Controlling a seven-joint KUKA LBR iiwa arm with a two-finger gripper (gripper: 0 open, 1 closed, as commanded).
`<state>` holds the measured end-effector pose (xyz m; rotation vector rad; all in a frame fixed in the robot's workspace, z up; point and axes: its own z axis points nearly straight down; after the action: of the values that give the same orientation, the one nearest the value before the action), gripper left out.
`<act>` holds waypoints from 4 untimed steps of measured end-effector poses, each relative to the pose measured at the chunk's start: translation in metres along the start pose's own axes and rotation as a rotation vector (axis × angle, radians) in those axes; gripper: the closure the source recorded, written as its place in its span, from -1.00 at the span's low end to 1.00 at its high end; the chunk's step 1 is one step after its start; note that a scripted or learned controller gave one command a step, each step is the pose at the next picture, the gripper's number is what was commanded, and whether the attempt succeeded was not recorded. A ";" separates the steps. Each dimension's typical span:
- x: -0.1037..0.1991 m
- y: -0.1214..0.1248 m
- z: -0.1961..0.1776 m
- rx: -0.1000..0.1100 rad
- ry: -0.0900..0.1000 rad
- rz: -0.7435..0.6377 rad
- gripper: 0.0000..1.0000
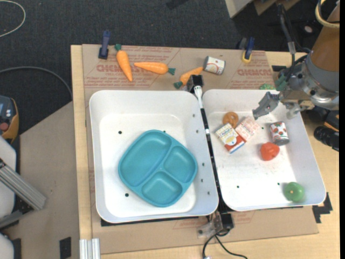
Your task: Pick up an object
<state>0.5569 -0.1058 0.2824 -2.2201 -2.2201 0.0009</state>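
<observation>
Here the gripper (268, 106) is hanging at centre right, its spread impossible to judge. Cartons (228, 137), a can (278, 133) and a tomato (269, 151) are lying just below. Carrots (124, 64) are resting on cardboard (81, 144) at upper left.

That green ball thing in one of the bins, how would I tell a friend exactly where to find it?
Look at the right-hand white bin, the one without the blue divided tray. Go to its near right corner: the small round green fruit sits alone there. Its neighbours, further back, are red or boxy; it alone is green.
</observation>
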 end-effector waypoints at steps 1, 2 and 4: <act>0.040 -0.030 0.101 0.011 0.003 -0.003 -1.00; -0.037 0.016 0.129 -0.005 -0.005 0.005 -1.00; 0.106 -0.078 0.023 -0.008 0.002 -0.008 -1.00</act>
<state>0.4792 0.0004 0.2594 -2.2140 -2.2324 -0.0110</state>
